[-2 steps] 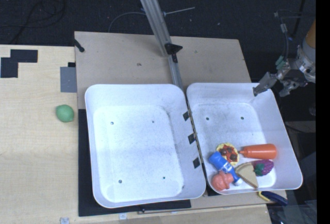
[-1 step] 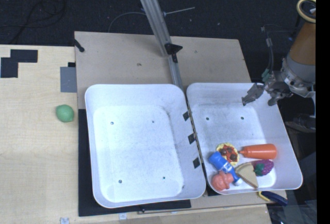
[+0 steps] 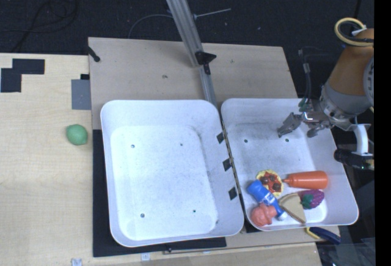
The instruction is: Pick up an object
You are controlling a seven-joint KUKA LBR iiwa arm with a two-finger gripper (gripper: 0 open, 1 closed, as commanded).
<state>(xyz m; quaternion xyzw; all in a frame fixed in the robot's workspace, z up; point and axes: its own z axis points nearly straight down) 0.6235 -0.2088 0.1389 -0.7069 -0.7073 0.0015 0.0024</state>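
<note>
1. note the end effector (image 3: pixel 300 126): fingers spread, grasping nothing, hovering at the right bin's (image 3: pixel 256 118) 1 o'clock.
2. find the toys at its 5 o'clock corner, the orange bottle (image 3: pixel 305 180) nearest, so your descent is unobstructed.

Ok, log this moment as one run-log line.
gripper: open, above right bin, holding nothing | toys: clustered at bin's near end, orange bottle among them | left bin | green ball: on bench
</note>
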